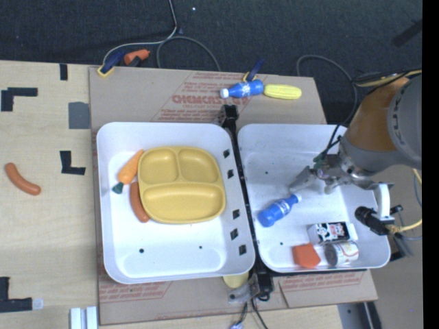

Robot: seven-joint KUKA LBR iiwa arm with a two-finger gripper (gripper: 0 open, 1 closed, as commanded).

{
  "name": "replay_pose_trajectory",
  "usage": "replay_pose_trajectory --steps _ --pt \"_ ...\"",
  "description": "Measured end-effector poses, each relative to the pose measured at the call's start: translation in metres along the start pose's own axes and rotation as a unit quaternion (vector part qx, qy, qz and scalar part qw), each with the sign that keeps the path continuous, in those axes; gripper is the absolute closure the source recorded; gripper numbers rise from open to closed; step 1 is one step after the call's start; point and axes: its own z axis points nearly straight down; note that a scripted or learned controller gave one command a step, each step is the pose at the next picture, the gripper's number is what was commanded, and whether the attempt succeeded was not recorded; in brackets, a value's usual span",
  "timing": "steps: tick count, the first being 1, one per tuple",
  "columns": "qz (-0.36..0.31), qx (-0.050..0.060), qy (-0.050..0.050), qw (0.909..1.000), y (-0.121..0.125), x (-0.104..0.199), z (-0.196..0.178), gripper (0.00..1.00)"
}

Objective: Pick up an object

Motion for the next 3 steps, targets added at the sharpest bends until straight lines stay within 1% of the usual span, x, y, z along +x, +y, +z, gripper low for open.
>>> replay_pose_trajectory --steps 1,2,3 --pt "-0.007 -0.003 0.002 1.0000 0.063 0.062 0.027 0.00" --pt "-0.002 -0.005 -0.001 1.0000 0.091 -0.019 -0.035 0.00" --pt "-0.006 0.002 0.004 1.0000 0.056 0.056 0.010 0.00"
